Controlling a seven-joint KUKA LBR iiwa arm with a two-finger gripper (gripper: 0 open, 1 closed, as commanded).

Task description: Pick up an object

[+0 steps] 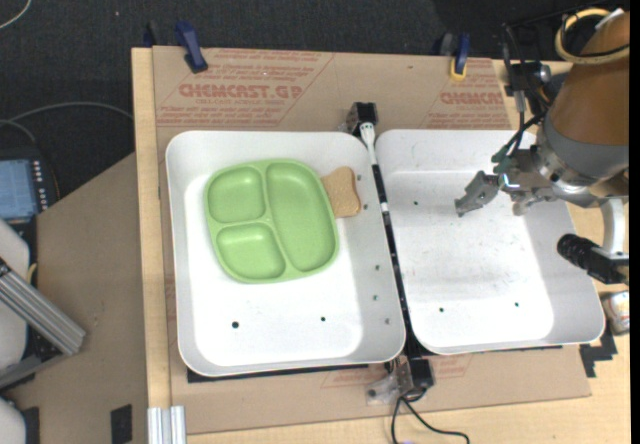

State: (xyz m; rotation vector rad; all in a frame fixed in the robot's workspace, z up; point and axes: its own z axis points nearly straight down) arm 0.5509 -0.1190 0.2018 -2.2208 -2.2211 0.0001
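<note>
We see two shallow white bins with rounded corners side by side on a brown cardboard-covered worktop; in the left bin lies a smooth, light green plate with three rounded compartments, and touching its right edge is a small tan block with a rough, sponge-like surface. The grey arm reaches from the right over the right bin, its claw of dull grey metal hanging above the bin's upper middle, well apart from the tan block. We cannot tell how far the claw is open, and we see nothing gripped in it.
</note>
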